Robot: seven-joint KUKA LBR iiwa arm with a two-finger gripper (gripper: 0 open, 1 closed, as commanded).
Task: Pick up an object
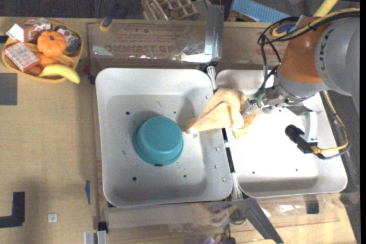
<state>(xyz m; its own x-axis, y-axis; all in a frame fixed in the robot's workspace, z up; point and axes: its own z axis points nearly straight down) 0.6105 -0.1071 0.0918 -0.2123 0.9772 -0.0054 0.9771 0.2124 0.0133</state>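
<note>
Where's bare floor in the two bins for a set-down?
Left bin: free along its far and left sides, around the teal bowl. Right bin: near half is bare. Crowded at the shared rim, where the tan cloth drapes across by the gripper.

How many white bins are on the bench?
2. The left bin holds a teal bowl. The right bin sits beside it, under the arm.
</note>
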